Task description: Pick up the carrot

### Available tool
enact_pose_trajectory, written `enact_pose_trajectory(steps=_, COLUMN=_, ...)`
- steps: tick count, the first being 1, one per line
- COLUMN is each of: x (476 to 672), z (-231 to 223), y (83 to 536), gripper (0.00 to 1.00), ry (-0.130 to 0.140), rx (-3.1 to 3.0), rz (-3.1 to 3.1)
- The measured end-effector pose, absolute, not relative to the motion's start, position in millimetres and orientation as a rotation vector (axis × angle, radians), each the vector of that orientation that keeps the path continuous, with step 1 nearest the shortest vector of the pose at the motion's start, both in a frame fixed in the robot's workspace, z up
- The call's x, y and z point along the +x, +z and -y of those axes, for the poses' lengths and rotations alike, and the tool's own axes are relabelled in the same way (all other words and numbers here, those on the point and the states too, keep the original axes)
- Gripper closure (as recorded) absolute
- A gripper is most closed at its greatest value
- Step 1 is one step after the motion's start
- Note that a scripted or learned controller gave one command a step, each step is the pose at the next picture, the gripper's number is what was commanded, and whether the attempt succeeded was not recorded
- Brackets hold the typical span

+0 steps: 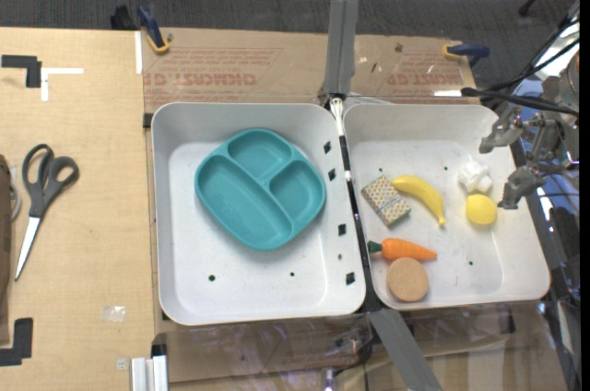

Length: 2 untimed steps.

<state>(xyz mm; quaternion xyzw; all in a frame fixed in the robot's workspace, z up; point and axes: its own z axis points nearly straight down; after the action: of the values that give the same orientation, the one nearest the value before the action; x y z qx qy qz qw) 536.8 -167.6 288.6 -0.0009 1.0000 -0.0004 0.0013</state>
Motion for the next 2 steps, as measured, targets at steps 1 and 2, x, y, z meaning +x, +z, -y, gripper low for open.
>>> enact_pose_trajectory(steps=1, x=509.9, z=131, y=149, gripper=0.00, ry=0.000, rx=0.057, rz=-3.140)
enact_pose_trajectory(steps=2, x=556.0, z=108, y=99, gripper=0.00, ry=-0.007, rx=0.039, rz=-3.126)
